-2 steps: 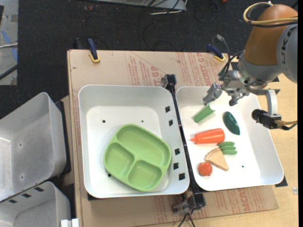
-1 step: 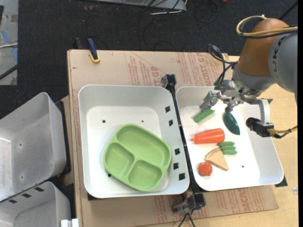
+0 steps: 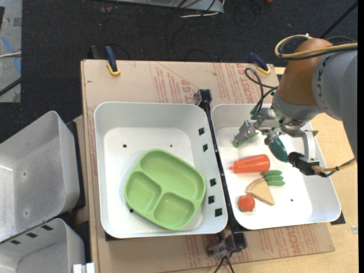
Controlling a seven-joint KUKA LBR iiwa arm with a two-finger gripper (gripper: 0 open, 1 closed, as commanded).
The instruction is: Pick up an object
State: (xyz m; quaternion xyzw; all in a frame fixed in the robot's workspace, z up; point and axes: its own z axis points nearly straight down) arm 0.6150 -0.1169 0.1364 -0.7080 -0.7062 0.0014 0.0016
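While reaching in from the upper right of the frame, looms over the right bin (image 3: 324,209) as a bulky grey arm (image 3: 335,90), hiding part of the floor beneath the wrist. Left of centre, left bin (image 3: 108,118) with green divided tray (image 3: 165,189), well apart. Lower right of centre, clustered toys: orange carrot (image 3: 250,164), tan wedge (image 3: 263,193), teal piece (image 3: 278,148) tucked under the wrist, green pod (image 3: 273,178), red ball (image 3: 246,203). Gripper (image 3: 248,132) low near that bin's upper left corner, above the carrot in the frame; impossible to tell whether released or clenched. Likely to close on air there, or to nudge the carrot into its neighbours. Smooth, rounded shapes, apt to roll or squirt out of a pinch. Tight packing, liable to spoil a clean grab.
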